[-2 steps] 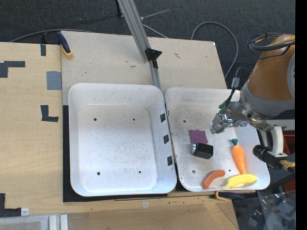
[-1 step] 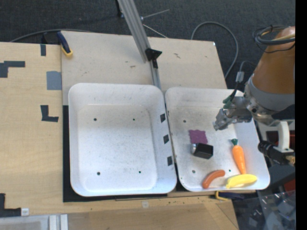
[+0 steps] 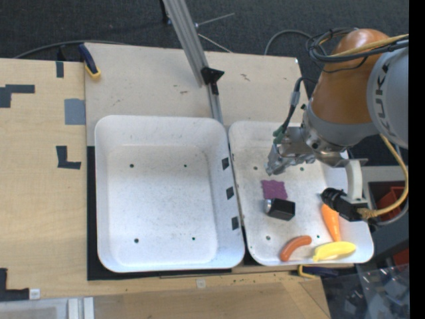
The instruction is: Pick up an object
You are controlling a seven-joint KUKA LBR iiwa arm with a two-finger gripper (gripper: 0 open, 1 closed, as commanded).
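On the tan worktop (image 3: 153,78), the speckled white left bin (image 3: 113,198) lies bare. In the right bin (image 3: 255,241), the gripper (image 3: 274,167) hangs just above a flat purple square (image 3: 274,189); whether its fingers are open cannot be told. A black block (image 3: 281,209) touches the square. Near the front-right rim lie 2 orange carrots (image 3: 295,246) and a yellow banana (image 3: 334,250).

My arm (image 3: 372,92) is a rounded grey shell with a broad orange band (image 3: 352,78) above the wrist, dark lettering on its side, black cables looping around it, and a metallic grey gripper (image 3: 276,165).
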